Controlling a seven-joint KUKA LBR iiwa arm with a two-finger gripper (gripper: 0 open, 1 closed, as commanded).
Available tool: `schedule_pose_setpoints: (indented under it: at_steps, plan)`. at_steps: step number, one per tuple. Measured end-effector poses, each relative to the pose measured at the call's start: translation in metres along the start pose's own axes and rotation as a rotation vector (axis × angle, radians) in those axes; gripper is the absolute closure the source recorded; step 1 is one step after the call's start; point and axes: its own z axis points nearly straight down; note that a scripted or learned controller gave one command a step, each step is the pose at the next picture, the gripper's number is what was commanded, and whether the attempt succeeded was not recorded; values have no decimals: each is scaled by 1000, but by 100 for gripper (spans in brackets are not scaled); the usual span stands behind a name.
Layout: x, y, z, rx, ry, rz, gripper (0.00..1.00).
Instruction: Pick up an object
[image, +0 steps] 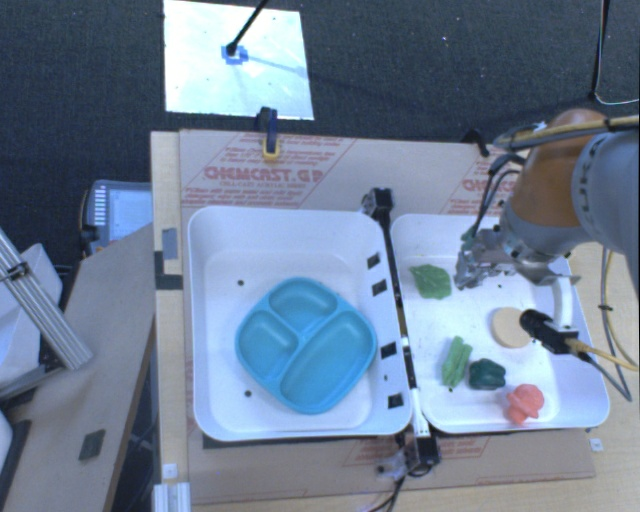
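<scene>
My gripper (468, 277) hangs low over the back of the right bin (590, 385), just right of a light green leafy piece (432, 281). The fingertips are small and dark, and nothing shows between them. Further forward in the same bin lie a long green pod (456, 361), a dark green pepper-like piece (487, 374), a pink-red piece (524, 402) and a tan round disc (510, 327). The arm's grey and orange body covers the bin's back right corner.
The left bin (215, 260) holds a blue divided plate (305, 343). A black-clipped divider (388, 300) runs between the two bins. Cables and a black connector (545, 330) trail over the right bin's right side.
</scene>
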Motion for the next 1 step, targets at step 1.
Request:
schedule_pose_setpoints:
  at_steps: [1]
  plan:
    - [0, -3, -63, -2, 0, -4, 100]
